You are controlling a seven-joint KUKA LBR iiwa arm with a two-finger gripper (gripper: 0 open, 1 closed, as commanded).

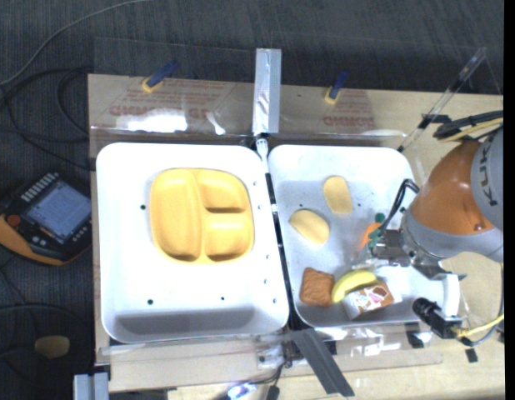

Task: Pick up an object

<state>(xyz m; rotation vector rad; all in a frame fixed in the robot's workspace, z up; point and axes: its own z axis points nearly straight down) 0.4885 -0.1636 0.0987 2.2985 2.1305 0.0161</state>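
The right bin (282,223) holds several toy foods. A pale yellow oval piece (337,194) lies near the back, and a second one (310,225) lies left of centre. A brown waffle-like piece (317,287) sits at the front beside a yellow banana (354,282), which rests against a small cup with a red and white label (370,299). A small orange and green item (376,226) shows at the gripper's edge. My gripper (382,243) hangs low over the right side of this bin, just above the banana and cup, with the grey and orange wrist (449,211) behind it.
In the left bin (124,290) lies a yellow divided tray (202,213). A silver strip (267,90) stands upright behind the wall between the bins. Cables and a handheld pendant (45,219) lie on the floor to the left.
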